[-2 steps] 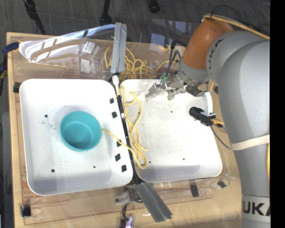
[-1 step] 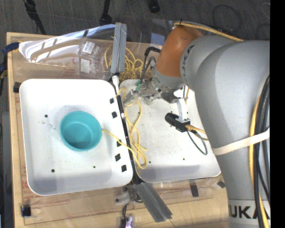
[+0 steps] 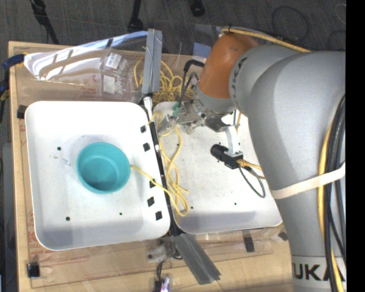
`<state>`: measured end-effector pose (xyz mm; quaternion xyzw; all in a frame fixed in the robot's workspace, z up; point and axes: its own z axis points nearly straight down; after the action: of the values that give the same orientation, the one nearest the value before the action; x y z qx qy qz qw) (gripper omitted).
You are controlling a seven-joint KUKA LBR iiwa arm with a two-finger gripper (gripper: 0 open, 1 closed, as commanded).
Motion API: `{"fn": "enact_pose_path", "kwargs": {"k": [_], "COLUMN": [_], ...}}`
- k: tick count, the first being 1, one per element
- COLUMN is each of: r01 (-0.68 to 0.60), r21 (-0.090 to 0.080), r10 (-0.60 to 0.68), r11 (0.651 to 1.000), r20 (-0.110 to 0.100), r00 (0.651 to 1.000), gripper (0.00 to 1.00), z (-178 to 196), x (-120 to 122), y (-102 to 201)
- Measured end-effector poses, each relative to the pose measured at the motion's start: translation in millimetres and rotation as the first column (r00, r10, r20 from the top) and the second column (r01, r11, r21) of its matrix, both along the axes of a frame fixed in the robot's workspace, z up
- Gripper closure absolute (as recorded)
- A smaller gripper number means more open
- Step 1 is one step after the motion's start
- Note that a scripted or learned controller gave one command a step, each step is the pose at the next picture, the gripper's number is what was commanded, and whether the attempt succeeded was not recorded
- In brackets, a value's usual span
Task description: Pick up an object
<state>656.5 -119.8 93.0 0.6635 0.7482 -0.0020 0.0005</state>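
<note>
A grey KUKA arm (image 3: 292,132) with an orange band (image 3: 222,66) above its wrist reached in from the right of the overhead camera view and leaned over two shallow white bins set side by side on a wooden bench (image 3: 79,263). The arm's bulk covered much of the right bin (image 3: 219,212) and hid that bin's far right side.

The gripper (image 3: 181,115) sat low at the upper left corner of the right bin, close to the divider where the two bins met. Wrist hardware and cabling crowded that spot, so whether the pincer was spread or pressed together could not be told, and nothing could be made out in it.

A teal bowl (image 3: 103,166), the one loose object plainly visible, stood upright with its mouth up in the left bin (image 3: 55,224), a little left of that bin's centre. It lay well apart from the gripper, on the other side of the divider.

A yellow cable (image 3: 173,175) trailed from the gripper area down along the right bin's left edge, looping across the divider toward the bowl's right rim. More yellow cable (image 3: 164,81) lay bunched on the bench just beyond the bins. A small black fitting (image 3: 226,156) hung beside the arm above the right bin's floor.

Sheets of clear plastic (image 3: 79,69) lay crumpled on the bench behind the left bin.
</note>
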Motion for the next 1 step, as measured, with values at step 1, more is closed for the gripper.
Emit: {"fn": "enact_pose_path", "kwargs": {"k": [1], "r01": [-0.005], "r21": [0.002], "r10": [0.005], "r11": [1.000], "r20": [-0.002], "r00": [1.000], "gripper": [1.00], "z": [9.9], "x": [0.3], "y": [1.8]}}
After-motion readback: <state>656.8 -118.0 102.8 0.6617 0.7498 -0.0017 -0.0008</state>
